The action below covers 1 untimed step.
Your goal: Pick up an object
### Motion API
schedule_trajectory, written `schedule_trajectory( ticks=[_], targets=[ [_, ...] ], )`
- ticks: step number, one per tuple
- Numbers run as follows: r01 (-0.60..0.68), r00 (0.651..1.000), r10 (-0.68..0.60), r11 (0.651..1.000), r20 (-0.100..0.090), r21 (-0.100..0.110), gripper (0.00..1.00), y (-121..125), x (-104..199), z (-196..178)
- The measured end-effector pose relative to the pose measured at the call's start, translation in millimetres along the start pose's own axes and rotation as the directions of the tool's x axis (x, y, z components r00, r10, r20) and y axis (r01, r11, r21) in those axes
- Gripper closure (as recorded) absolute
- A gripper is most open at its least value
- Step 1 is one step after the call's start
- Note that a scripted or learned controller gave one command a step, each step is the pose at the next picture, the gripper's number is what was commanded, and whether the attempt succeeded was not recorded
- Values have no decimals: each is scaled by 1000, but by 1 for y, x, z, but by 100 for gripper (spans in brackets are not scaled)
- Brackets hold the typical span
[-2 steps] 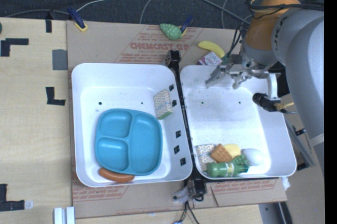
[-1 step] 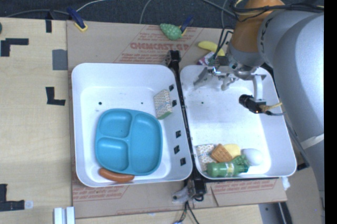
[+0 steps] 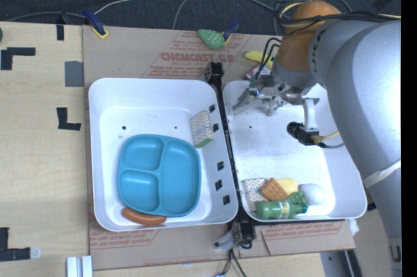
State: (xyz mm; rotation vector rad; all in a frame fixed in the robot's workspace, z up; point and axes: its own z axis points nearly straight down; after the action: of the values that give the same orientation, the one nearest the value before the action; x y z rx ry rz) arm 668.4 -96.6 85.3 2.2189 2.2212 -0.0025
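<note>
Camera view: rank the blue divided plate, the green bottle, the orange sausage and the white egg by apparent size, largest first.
1. Blue divided plate
2. Green bottle
3. Orange sausage, close to the bottle, so that ranking is unsure
4. White egg

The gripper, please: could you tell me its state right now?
Gripper: over the right bin's far end; open or shut cannot be told.

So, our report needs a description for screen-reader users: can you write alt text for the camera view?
A grey robot arm reaches over the right white bin, whose near end holds a green bottle, a cracker-like toy and a white egg. The left white bin holds a blue divided plate, a toy sausage and a small sandwich-like block.
</note>
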Motion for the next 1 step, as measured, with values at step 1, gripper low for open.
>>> schedule_trajectory(
  ticks=[1],
  targets=[
    [0,1000,0,1000,0,0,0,0,0,0]
  ],
)
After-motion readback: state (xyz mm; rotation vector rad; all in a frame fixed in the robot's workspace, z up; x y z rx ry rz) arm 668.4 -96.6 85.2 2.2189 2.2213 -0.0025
